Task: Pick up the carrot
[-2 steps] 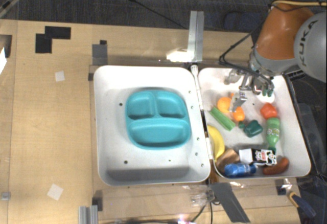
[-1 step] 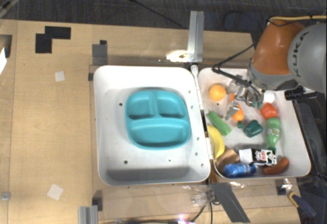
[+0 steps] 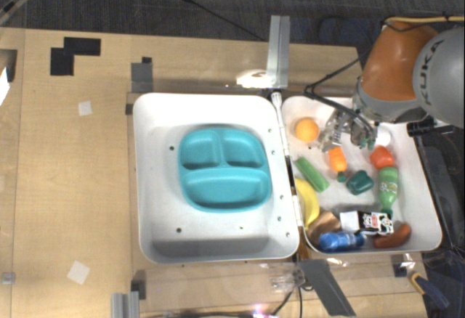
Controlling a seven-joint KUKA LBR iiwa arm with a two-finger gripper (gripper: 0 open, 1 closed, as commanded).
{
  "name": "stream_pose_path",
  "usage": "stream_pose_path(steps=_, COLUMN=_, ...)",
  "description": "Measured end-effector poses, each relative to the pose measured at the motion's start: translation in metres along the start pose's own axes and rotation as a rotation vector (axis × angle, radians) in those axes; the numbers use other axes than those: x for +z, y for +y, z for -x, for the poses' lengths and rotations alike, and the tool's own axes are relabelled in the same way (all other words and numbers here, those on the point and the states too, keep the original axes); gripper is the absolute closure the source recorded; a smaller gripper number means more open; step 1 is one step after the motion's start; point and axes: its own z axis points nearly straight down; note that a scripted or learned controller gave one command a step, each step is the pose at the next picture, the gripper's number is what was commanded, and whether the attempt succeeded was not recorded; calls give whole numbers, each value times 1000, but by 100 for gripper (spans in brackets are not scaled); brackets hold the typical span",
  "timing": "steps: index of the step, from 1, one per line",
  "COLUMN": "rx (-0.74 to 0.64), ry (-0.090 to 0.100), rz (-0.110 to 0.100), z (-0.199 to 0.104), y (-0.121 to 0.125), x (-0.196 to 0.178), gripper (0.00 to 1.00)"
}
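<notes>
The carrot (image 3: 337, 159) is a short orange piece lying in the right bin (image 3: 429, 200), near its upper middle. My gripper (image 3: 344, 138) hangs just above and behind the carrot, with the carrot's top end at its tips. The gripper looks open, and nothing shows between its fingers. The grey arm with its orange band (image 3: 396, 55) reaches in from the upper right.
Around the carrot lie an orange fruit (image 3: 306, 129), a green cucumber (image 3: 311, 173), a banana (image 3: 309, 202), a dark green piece (image 3: 359, 181), a red pepper (image 3: 382, 157) and a green bottle (image 3: 388, 186). Several more items crowd the bin's front. The left bin (image 3: 156, 229) holds a teal divided plate (image 3: 221, 168).
</notes>
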Motion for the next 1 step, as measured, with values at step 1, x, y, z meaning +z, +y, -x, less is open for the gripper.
stream_pose_path(steps=1, rx=98, ry=13, rz=-3, z=-38, y=5, x=-25, gripper=100)
